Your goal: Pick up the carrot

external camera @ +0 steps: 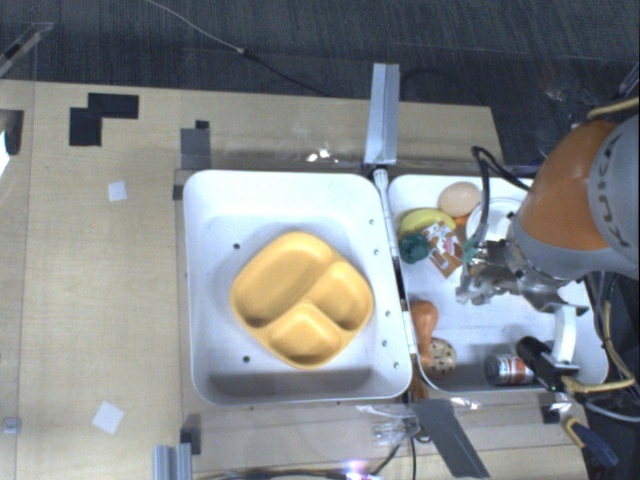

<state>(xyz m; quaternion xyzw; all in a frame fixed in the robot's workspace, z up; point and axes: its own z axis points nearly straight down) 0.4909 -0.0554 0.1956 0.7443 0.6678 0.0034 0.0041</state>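
bins: glossy white plastic | bench: pale matt wood | can: shiny metal

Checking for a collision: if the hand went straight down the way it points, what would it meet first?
Probably the bare floor of the right bin. The hand hangs right of the carrot and below the snack packet, though depth is unclear.

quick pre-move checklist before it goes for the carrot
1. Carrot located: ok. The carrot lies by the left wall of the right bin.
2. Carrot free of the gripper: ok. The gripper is to the carrot's right, apart from it.
3. Jaws open or shut: cannot tell.
4. Neighbours near the carrot: not ok. A cookie sits right beside its lower end, and the bin wall is close on its left.
5. Path from gripper to carrot: ok. Bare bin floor lies between them.
6. Other items out of the way: ok. The can and the banana lie apart from the carrot.
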